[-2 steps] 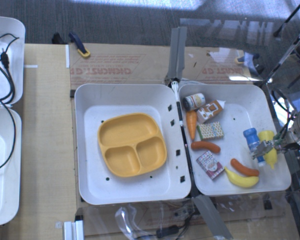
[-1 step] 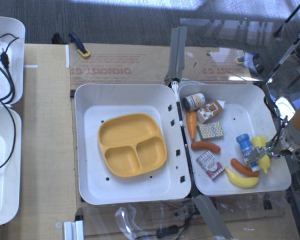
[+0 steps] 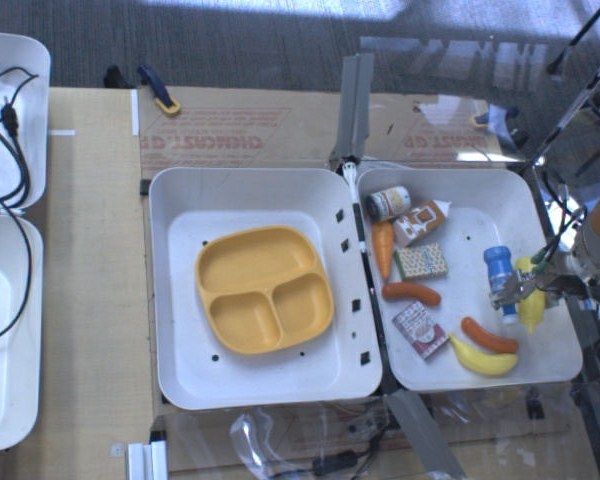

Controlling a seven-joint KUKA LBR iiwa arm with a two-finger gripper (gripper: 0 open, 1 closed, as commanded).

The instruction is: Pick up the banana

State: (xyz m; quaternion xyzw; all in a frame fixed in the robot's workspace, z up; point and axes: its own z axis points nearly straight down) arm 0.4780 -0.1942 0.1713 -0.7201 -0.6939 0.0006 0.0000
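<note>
Banana (image 3: 483, 359) is lying on the floor of the right bin (image 3: 460, 380), curved and yellow, close to that bin's near rim and toward its right end. A red sausage (image 3: 489, 335) is resting just above the banana, apparently touching it, and a small red-and-white packet (image 3: 420, 329) is sitting just to the banana's left. Farther from the banana, toward the bin's far left corner, a can (image 3: 389, 203), a small carton (image 3: 421, 222), a carrot (image 3: 382, 248), a green box (image 3: 421, 262) and a second sausage (image 3: 411, 292) are lying clustered together. The gripper (image 3: 525, 290) is hanging over the right side of the same bin, up and to the right of the banana and apart from it, beside a blue bottle (image 3: 497, 271) and a yellow object (image 3: 531, 303); how its jaws are standing cannot be told at this size. The left bin (image 3: 170, 298) is holding a yellow divided plate (image 3: 265, 288), well apart from the banana.
</note>
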